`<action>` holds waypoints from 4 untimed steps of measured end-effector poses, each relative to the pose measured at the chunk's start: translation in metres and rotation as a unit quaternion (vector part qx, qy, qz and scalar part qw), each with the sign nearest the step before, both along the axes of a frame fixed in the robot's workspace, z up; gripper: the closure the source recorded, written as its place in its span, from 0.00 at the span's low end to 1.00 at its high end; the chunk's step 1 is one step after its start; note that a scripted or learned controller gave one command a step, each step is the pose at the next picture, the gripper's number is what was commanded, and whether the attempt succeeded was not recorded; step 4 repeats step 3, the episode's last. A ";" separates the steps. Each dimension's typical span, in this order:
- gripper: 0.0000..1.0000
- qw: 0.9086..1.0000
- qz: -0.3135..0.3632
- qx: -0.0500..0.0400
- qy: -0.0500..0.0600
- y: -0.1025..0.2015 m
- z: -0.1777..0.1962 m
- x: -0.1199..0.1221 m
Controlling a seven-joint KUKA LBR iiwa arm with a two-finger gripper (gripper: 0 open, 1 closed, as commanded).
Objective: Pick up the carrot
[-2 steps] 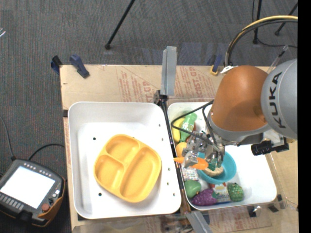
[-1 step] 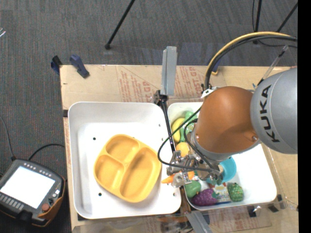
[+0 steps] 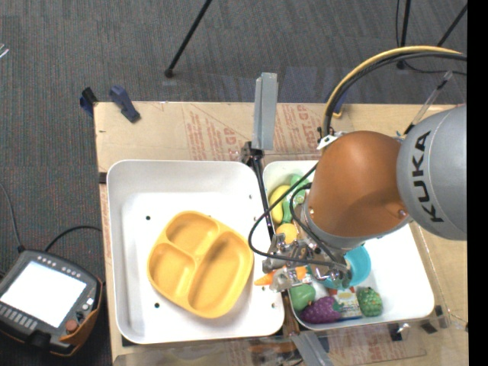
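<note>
One small orange carrot (image 3: 264, 278) shows at lower centre, by the right bin's (image 3: 422, 280) left wall under the claw (image 3: 303, 269); likely light, stiff plastic, best gripped mid-body.

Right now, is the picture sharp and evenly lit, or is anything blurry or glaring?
Camera view: lighting is even and soft, the yellow tray crisp with faint shadow; mild sheen on the arm's orange band, no harsh glare; the gripper area is cluttered and shaded by the arm, so the carrot shows as a small orange tip.
</note>
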State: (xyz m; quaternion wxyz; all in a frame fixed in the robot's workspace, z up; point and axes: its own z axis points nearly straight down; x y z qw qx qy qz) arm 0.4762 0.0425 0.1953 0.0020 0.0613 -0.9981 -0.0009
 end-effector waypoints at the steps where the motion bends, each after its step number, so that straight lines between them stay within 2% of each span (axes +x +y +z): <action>1: 1.00 0.993 0.116 -0.001 -0.007 -0.046 0.156 0.022; 2: 1.00 0.972 0.237 0.000 -0.004 -0.140 0.220 0.058; 3: 1.00 0.926 0.377 0.005 0.002 -0.146 0.064 0.101; 4: 1.00 0.926 0.377 0.005 0.002 -0.146 0.064 0.101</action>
